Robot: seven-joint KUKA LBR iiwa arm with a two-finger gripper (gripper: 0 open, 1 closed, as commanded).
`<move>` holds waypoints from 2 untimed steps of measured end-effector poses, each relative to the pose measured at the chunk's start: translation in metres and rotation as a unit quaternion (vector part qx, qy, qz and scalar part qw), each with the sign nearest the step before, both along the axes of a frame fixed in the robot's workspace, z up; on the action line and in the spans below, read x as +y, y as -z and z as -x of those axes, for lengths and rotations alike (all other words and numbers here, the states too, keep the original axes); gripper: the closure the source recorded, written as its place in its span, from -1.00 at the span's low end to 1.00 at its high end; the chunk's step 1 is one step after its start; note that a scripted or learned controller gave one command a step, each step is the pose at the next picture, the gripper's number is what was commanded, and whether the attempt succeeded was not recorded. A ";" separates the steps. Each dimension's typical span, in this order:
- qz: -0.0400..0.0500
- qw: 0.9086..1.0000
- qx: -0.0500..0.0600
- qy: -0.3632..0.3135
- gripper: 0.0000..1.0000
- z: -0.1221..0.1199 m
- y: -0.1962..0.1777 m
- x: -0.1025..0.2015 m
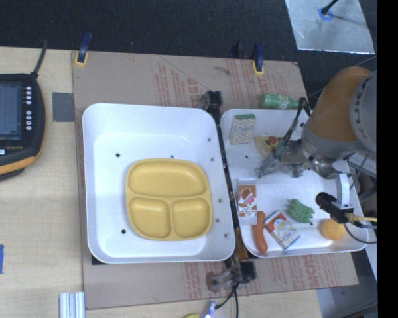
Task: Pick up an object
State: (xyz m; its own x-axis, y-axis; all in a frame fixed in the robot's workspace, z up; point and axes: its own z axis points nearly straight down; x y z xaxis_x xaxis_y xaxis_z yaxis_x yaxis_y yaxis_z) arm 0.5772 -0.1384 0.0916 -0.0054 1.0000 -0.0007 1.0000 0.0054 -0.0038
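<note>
The gripper [273, 164] hangs over the far half of the right bin [288, 197], its metal fingers near a pale food piece [265, 142] by the far edge – whether they are open or shut cannot be told. Nearer the front edge lie a smooth red sausage [260, 232], a small printed box [282, 230], a knobbly green toy [300, 211] and a round orange ball [331, 229], with two printed cards – writing unreadable – along the left edge. The left bin [99, 177] carries a glossy yellow plastic tray [168, 199] with three compartments.
</note>
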 end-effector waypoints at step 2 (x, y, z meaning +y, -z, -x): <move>-0.001 1.000 -0.001 0.001 -1.00 -0.079 -0.001 -0.004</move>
